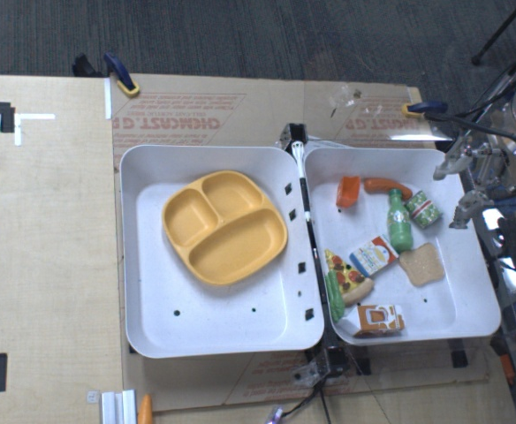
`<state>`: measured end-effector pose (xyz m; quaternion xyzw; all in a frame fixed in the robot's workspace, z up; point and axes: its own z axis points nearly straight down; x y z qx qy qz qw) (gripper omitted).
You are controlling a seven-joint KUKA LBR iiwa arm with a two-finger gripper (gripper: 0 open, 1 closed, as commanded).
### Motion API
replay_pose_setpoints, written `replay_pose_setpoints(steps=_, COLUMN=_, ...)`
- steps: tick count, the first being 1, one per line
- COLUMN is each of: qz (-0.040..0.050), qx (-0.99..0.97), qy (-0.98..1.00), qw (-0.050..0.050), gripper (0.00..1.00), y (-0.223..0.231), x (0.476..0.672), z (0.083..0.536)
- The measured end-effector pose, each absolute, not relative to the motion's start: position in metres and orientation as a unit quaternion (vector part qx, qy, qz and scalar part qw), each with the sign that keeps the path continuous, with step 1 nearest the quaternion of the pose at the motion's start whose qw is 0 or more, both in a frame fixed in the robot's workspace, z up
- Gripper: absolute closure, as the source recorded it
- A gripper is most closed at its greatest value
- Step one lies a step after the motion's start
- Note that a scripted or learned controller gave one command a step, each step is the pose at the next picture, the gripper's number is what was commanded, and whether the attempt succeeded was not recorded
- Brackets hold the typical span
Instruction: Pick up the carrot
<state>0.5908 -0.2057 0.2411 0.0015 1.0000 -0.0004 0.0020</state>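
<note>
The carrot [348, 192], a short orange tapered piece, lies near the back left of the right bin [479, 321]. A longer orange-red sausage shape [388, 185] lies just to its right. My gripper [459, 188] hangs over the right rim of that bin, well to the right of the carrot and apart from it. Its two grey fingers [452, 161] are spread, with nothing between them. The green can [423, 210] is the item closest to the gripper.
The right bin also holds a green bottle [400, 222], a bread slice [422, 264], a pizza slice [346, 277], a small carton [373, 257] and an orange box [380, 320]. A yellow divided plate [225, 226] sits in the left bin [152, 325].
</note>
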Motion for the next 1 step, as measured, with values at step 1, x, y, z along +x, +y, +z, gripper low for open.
replay_pose_setpoints(steps=1, qz=0.0003, qx=-0.115, qy=0.993, qw=0.002, gripper=0.0, y=-0.1067, x=0.5706, z=0.1366)
